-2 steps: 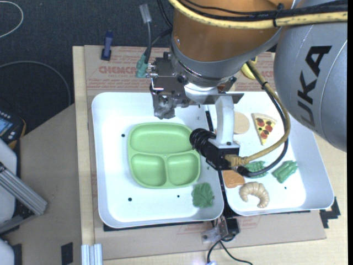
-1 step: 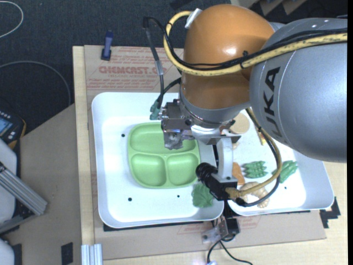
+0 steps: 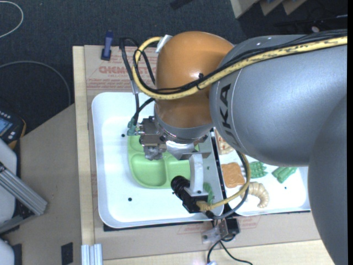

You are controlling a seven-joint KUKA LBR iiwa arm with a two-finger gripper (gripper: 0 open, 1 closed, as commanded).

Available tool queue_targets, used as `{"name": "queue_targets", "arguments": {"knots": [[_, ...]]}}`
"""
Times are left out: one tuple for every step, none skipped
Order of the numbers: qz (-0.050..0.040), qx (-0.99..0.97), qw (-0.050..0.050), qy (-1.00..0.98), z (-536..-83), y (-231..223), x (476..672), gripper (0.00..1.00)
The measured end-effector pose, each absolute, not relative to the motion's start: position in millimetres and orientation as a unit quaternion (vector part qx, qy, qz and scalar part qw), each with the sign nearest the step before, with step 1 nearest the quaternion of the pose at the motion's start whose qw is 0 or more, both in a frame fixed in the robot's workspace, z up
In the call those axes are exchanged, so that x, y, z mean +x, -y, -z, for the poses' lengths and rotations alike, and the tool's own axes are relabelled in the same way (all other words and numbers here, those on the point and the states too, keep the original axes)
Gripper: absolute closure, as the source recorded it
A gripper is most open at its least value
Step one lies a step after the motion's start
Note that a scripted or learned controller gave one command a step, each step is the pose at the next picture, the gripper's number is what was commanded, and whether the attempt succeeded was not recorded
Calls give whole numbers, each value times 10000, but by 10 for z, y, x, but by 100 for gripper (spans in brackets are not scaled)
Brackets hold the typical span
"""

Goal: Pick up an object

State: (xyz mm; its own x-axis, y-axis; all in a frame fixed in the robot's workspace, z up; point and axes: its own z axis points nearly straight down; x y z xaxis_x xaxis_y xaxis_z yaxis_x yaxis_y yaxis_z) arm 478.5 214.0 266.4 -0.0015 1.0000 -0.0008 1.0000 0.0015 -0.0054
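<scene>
Over the left bin [image 3: 110,164], your arm [image 3: 287,104] hides the gripper; grip state unreadable. Judge descent onto green dish [image 3: 144,170]; confirm contact next.

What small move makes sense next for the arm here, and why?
Probably a short, slow lift straight up. The tool sits low in the left bin, right over the light green object, and the wrist hides the contact. Rising slightly would show whether the green object comes along. The toys in the right bin lie apart from this.
</scene>
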Motion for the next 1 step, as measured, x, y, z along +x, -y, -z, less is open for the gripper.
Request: {"name": "queue_targets", "arguments": {"knots": [[87,-7063,-39,7079,-4865,-2248,5282,100]]}}
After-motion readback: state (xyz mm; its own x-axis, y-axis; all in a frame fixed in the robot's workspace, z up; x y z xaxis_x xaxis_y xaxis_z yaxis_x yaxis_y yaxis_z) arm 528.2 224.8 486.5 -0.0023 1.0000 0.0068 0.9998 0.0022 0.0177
